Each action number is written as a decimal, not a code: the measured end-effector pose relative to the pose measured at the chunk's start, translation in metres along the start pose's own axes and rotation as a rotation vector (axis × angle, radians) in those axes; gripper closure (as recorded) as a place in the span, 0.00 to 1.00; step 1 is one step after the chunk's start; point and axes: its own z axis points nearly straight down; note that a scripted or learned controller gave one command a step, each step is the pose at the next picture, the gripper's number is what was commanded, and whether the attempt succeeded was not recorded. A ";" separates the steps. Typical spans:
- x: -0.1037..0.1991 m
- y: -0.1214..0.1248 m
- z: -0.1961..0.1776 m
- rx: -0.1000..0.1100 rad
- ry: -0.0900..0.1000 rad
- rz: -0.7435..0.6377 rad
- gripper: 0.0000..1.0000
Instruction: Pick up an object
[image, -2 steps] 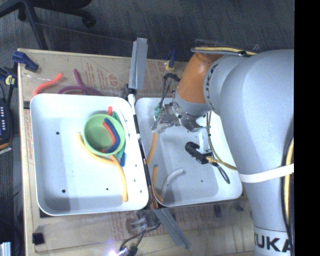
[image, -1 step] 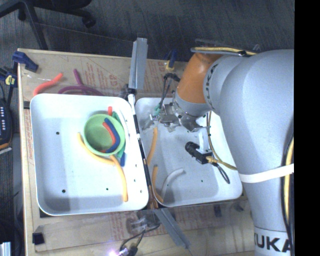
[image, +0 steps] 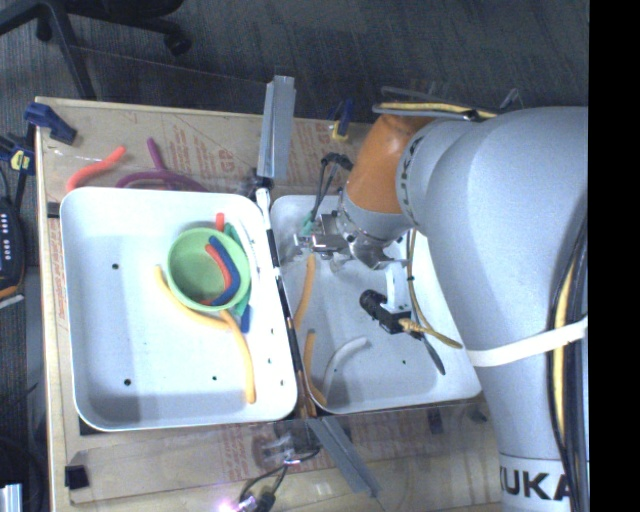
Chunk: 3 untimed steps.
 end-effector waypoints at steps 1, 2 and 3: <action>0.001 0.001 -0.010 -0.005 0.000 -0.004 1.00; 0.001 0.001 -0.010 -0.005 0.000 -0.004 0.00; 0.001 0.002 -0.020 -0.012 -0.002 -0.005 1.00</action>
